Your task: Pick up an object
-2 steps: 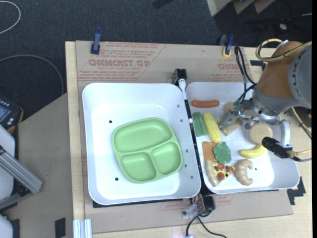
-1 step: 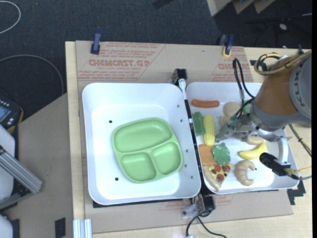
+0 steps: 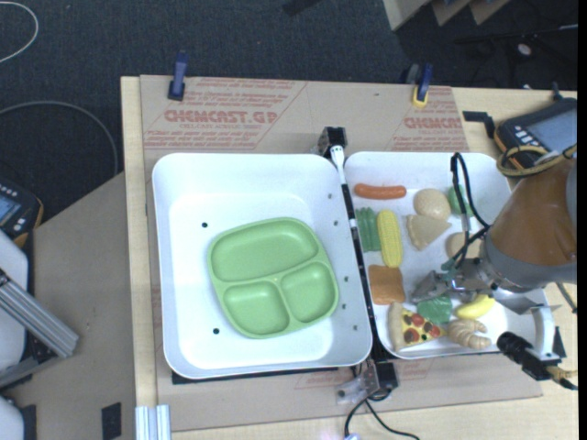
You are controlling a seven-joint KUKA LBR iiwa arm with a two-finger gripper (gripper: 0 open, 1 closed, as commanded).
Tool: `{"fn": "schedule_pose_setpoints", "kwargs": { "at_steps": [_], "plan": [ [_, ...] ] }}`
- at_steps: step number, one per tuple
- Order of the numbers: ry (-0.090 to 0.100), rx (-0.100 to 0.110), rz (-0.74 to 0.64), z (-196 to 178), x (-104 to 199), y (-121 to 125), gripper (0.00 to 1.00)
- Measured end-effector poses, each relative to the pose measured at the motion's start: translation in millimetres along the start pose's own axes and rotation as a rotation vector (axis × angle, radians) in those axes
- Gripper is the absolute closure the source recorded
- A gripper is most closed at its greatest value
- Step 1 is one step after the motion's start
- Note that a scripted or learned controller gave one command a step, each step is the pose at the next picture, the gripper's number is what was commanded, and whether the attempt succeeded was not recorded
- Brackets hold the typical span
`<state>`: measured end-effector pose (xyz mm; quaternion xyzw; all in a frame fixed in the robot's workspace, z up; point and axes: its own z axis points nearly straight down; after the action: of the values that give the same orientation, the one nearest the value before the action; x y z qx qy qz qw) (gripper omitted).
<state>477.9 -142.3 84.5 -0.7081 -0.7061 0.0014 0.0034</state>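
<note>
Gripper [image 3: 438, 289]: lower right bin [image 3: 477, 165], fingers' state unclear.
Green toy [image 3: 437, 308]: just below fingertips.
Banana [image 3: 474, 308]: right beside.
Pizza [image 3: 415, 326]: lower left.

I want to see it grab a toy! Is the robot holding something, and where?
Can't tell. The gripper is low among the toy food in the right bin, but no toy shows between its fingers.

Two white bins [image 3: 174, 246], one green plate [image 3: 272, 275]

Left bin [image 3: 174, 246] holds a green tray [image 3: 271, 275]. Gripper [image 3: 438, 287] sits low among toy foods in right bin [image 3: 385, 165].
</note>
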Motion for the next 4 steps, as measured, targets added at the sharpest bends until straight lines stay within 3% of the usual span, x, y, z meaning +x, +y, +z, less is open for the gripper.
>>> {"fn": "schedule_pose_setpoints", "kwargs": {
  "at_steps": [1, 2, 3, 4],
  "plan": [
    [-0.003, -0.008, 0.0, -10, 0, 4, 1.0],
    [-0.003, -0.024, -0.012, -167, 63, 3, 1.0],
    [-0.003, -0.002, 0.0, 7, 46, 0, 1.0],
    [-0.004, -0.009, -0.001, -10, 47, 1, 1.0]
  ]
}}
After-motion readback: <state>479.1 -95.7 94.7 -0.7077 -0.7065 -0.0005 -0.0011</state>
